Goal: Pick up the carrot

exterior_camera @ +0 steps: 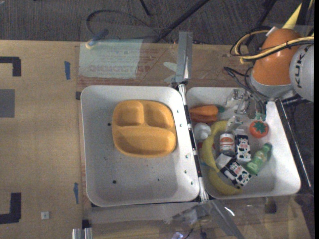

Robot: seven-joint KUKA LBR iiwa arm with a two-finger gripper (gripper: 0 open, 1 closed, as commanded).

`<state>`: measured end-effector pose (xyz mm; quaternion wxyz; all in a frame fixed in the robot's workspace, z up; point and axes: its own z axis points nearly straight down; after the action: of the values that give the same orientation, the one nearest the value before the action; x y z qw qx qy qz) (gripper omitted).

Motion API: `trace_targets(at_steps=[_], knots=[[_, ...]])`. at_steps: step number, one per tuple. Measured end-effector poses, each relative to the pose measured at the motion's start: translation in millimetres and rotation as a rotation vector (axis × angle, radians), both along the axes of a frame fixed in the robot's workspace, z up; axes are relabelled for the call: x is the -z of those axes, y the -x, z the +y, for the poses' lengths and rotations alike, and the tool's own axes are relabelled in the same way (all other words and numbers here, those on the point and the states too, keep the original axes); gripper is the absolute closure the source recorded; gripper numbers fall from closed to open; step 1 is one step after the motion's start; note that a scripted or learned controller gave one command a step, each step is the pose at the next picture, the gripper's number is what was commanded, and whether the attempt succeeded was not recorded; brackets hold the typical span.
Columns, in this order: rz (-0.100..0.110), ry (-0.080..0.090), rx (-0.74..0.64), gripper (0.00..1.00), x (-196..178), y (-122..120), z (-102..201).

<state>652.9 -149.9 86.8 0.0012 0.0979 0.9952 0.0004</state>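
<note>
Hand [242,103] near carrot [205,112], "KUKA" arm [304,73]

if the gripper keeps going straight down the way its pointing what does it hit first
Probably the bare floor of the right bin between the carrot and the tomato; the gripper hangs there, though depth is unclear.

The carrot [206,112] lies at the right bin's [289,169] upper left; the gripper [242,103] hangs just right of it, an orange divided plate [144,128] in the left bin [94,148].
</note>
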Motion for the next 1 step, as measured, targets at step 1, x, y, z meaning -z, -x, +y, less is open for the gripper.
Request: trace_targets(at_steps=[1], knots=[[-0.012, 0.001, 0.001, 1.0, -12.9, -2.9, -0.2]])
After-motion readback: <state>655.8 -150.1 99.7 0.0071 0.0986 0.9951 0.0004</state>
